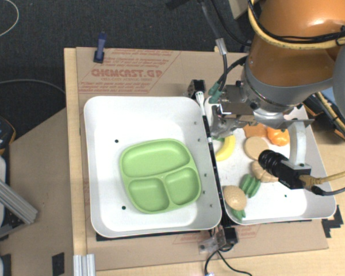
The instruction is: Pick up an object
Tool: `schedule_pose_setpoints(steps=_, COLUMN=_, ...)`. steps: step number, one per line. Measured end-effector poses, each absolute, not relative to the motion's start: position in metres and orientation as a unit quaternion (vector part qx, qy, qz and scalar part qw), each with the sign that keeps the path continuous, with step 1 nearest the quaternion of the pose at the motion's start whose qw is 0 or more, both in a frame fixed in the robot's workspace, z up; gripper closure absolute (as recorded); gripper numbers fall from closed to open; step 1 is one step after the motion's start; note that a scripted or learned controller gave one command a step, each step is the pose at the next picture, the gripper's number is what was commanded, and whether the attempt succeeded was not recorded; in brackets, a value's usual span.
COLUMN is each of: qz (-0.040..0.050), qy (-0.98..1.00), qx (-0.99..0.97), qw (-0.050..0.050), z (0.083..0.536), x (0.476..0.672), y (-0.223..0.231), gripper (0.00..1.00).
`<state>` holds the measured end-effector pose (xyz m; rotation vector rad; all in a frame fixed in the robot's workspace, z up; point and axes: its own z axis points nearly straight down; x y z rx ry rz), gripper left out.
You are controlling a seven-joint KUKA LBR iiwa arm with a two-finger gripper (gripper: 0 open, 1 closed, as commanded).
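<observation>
We see the grey arm [287,85] reaching in from the right, with its hand [225,125] low over the upper left corner of the right bin [276,216], close to the wall shared with the left bin [100,154]. The wrist hides the hand's tip from us, so we cannot tell whether it is wide or narrow, nor whether it holds anything. The things to pick all lie in the right bin. A yellow banana [226,148] sits just below the hand, along the bin's left wall. An orange piece [278,135] lies beside the wrist, and a pale tan disc [254,148] lies between it and the banana. Lower down we find a green ridged piece [250,185] and, touching it, a round tan piece [234,198] near the bin's lower left corner. The left bin holds a green divided plate [160,174], lying flat near its middle. Both bins rest on the table [132,71], where a small blue clip [99,48] sits at the far edge.
</observation>
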<state>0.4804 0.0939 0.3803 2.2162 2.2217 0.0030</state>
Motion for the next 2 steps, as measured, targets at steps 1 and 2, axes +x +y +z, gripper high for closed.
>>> schedule_pose_setpoints(steps=1, qz=0.0020, qy=0.707, qx=0.707, qw=0.002, z=0.410, x=0.480, y=0.089, gripper=1.00)
schedule_pose_setpoints(steps=2, qz=0.0024, qy=0.708, qx=0.707, qw=0.002, z=0.439, x=0.480, y=0.096, gripper=1.00)
